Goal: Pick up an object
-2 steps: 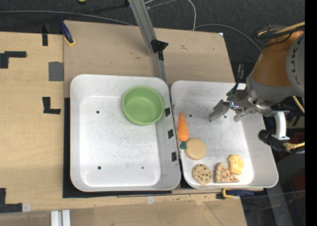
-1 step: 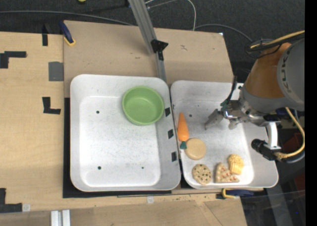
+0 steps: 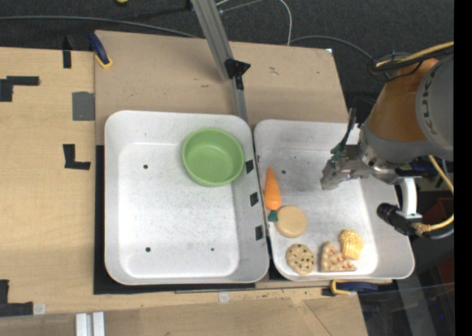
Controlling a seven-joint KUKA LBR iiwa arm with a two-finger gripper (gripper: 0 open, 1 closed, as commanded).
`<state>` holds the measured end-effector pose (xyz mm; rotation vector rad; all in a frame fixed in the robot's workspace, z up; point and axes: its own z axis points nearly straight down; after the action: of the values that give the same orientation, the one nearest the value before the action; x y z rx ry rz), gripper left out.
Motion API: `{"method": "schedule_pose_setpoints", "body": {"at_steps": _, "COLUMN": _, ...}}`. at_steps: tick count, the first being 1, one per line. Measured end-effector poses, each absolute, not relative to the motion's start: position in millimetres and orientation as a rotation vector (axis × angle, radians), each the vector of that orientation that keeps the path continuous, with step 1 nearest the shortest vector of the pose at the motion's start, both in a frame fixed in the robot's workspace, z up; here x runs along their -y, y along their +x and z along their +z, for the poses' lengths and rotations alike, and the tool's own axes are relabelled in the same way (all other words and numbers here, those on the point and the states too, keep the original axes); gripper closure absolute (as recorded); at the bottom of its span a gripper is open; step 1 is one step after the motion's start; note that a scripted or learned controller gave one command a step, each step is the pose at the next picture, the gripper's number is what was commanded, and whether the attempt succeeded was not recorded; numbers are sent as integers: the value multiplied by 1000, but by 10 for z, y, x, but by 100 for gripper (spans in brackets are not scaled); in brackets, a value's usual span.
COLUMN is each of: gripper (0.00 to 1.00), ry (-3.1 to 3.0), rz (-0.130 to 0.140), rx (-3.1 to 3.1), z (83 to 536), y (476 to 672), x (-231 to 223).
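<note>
picking well from here probably means choosing a piece that stands apart, and the nearest candidates crowd the right-hand shallow white plastic bin's (image 3: pixel 383 268) front edge: a round dimpled brown cookie (image 3: pixel 300 257), a lumpy pink-and-cream toy (image 3: pixel 333 259) and a knobbly yellow corn piece (image 3: pixel 351 243) close together. further back lie a smooth tan disc (image 3: pixel 291 221) and a tapered orange carrot (image 3: pixel 272 189), with the grey two-finger gripper (image 3: pixel 335 172) above bare bin floor, holding nothing, its jaw gap impossible to tell. farthest, a glossy round green bowl (image 3: pixel 213 156) sits in the left bin (image 3: pixel 125 202).

arm (image 3: pixel 420 117) cut off at right edge, jaws seemingly too blurred to read
</note>
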<state>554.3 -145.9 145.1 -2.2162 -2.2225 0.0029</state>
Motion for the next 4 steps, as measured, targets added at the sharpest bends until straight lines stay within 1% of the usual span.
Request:
{"method": "schedule_pose_setpoints", "body": {"at_steps": 1, "gripper": 100, "ry": -2223, "rz": -4, "rx": 2226, "z": 2083, "y": 5550, "x": 1468}}
{"method": "schedule_pose_setpoints", "body": {"at_steps": 2, "gripper": 100, "ry": -2222, "rz": -3, "rx": 2226, "z": 2491, "y": 5561, "x": 1467}}
{"method": "schedule_pose_setpoints", "body": {"at_steps": 3, "gripper": 100, "ry": -2211, "rz": -1, "rx": 2228, "z": 2497, "y": 5549, "x": 862}}
{"method": "schedule_pose_setpoints", "body": {"at_steps": 4, "gripper": 100, "ry": -2211, "rz": 0, "rx": 2228, "z": 2447, "y": 5692, "x": 258}}
